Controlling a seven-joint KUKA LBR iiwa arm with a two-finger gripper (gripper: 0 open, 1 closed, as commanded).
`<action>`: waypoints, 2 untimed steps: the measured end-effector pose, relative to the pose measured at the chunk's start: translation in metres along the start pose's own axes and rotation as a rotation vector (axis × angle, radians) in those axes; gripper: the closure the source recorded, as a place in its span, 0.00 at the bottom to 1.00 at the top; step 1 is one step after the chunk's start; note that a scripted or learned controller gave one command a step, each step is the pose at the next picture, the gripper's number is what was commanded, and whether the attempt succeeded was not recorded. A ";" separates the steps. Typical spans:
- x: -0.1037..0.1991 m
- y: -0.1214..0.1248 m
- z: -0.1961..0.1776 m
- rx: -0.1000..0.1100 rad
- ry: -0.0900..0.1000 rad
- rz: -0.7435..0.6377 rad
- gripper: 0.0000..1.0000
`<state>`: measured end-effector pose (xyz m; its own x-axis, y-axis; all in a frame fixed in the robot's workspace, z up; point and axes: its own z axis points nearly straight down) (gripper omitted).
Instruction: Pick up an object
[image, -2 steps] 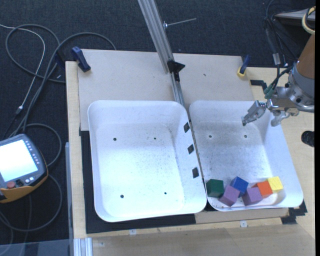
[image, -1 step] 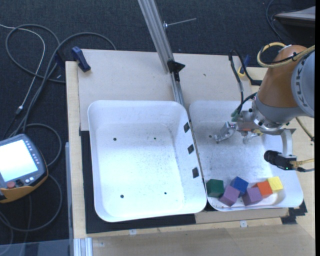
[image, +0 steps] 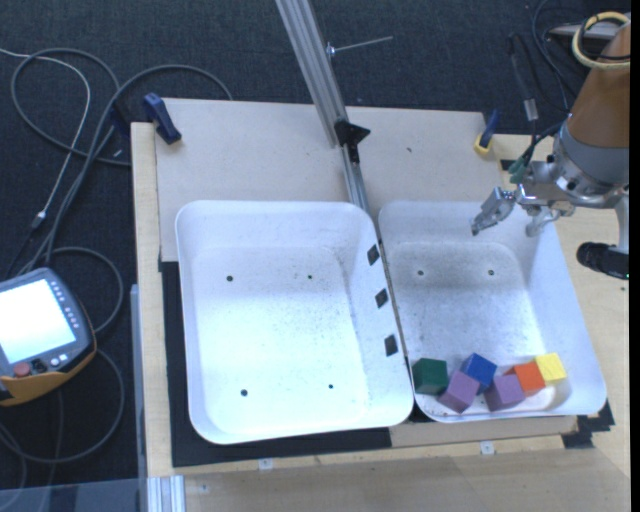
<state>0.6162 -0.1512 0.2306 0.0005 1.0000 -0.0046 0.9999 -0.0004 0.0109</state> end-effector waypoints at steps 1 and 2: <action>0.007 0.006 -0.036 0.003 0.003 -0.003 0.00; 0.070 0.025 0.089 0.021 0.009 -0.005 0.00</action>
